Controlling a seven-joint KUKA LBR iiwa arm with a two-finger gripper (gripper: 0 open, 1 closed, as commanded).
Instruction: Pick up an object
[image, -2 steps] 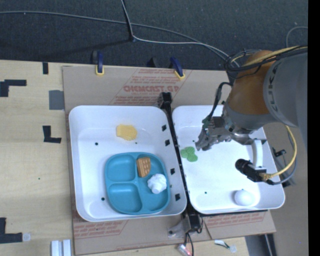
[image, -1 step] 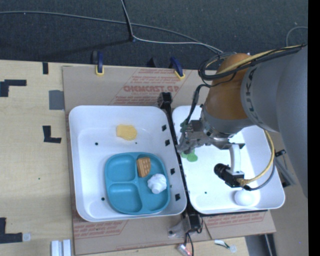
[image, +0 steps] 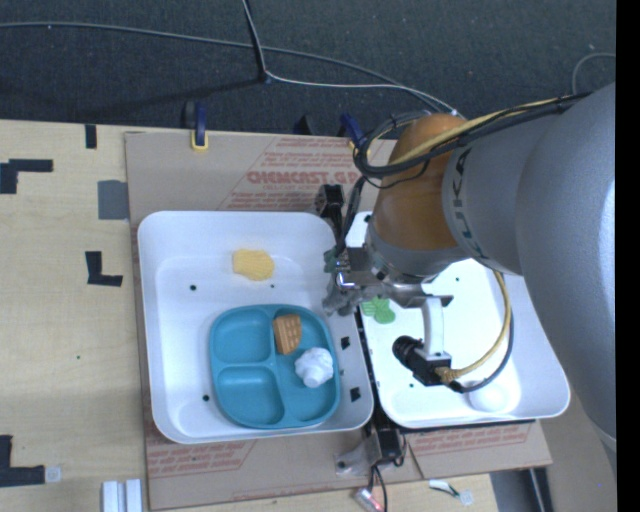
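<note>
Two white bins sit side by side on the bench (image: 70, 300): left bin (image: 160, 300), right bin (image: 530, 370). The arm (image: 560, 180) reaches in from the right, wrist over the divide between them.

Candidates in the left bin: yellow lump (image: 253, 264) on the bare floor near the far wall; blue divided tray (image: 240, 390) toward the near side, holding a tan waffle-like piece (image: 287, 333) in its upper right compartment and a white crumpled ball (image: 314, 367) just below that, at the tray's right edge. Right bin: small green object (image: 379, 310) just under the wrist, near the left wall; a pale rounded object (image: 489, 396) near the front right corner.

The gripper (image: 345, 285) hangs at the inner rim of the left bin, close to the green object and near the tray's right side. Jaws hidden by the wrist from this angle; cannot tell their state, nor whether anything is between them.

Judgement on the step: still an approach, target not settled. Green object is nearest but sits tight to the wall, so a finger may clip the rim. Doing it well likely means:
- descend square, jaws straddling the object, clear of the wall
- close only once low enough
- lift straight, no drag across the divide

Yellow lump is the more open alternative.
</note>
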